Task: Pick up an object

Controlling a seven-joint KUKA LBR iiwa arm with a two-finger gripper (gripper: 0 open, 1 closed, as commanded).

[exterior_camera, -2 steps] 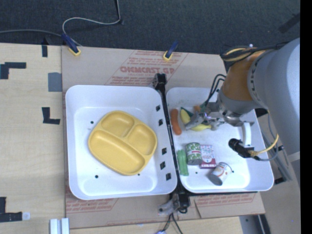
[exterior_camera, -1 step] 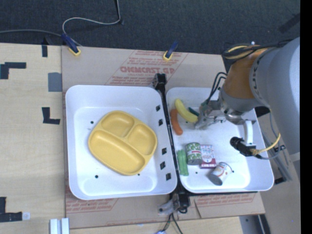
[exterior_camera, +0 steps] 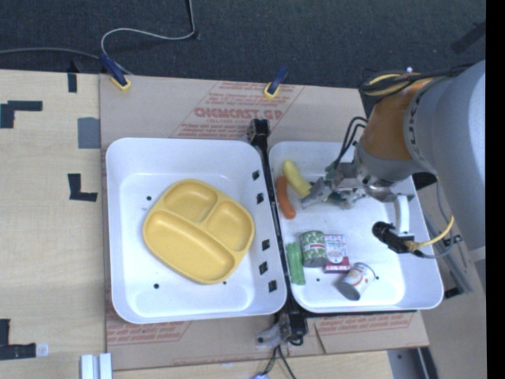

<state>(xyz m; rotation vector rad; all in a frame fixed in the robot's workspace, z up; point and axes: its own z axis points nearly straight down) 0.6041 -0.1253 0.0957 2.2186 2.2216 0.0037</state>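
Two bins; gripper low in the right one beside banana; its grasp is unclear.

A plain yellow divided tray lies in the white left bin. In the white right bin, a yellow banana and orange carrot lie near the left wall (the green packet is white-dotted). The can near the front edge is red, white and grey.

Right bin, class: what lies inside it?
The right bin holds a banana, carrot, green packet, green stick and small can. The gripper and arm cover the far corner.
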